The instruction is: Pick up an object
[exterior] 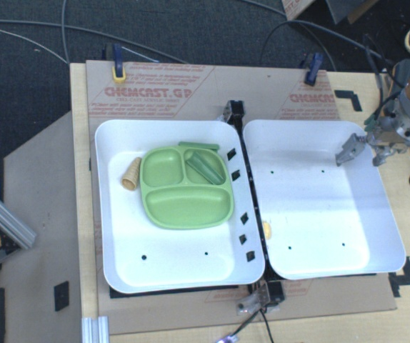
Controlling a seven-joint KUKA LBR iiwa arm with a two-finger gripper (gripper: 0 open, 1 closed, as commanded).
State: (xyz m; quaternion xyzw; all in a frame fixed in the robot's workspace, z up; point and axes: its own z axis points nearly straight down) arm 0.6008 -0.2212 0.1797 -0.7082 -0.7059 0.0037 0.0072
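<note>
Your claw [363, 151] hangs spread wide, holding nothing, over the right bin [319, 263] at its far right rim. In the left bin [169, 263] you have a green tray [183, 199] and, touching its left edge, a cone [131, 174].

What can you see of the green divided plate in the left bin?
The green divided plate looks like matte light green plastic, rounded-square, with three compartments: two small ones at the far side and one wide one nearer the camera. It lies flat on the floor of the left bin, toward its far half. A darker green object rests in its far-right compartment, and a tan cone lies against its left edge.
</note>
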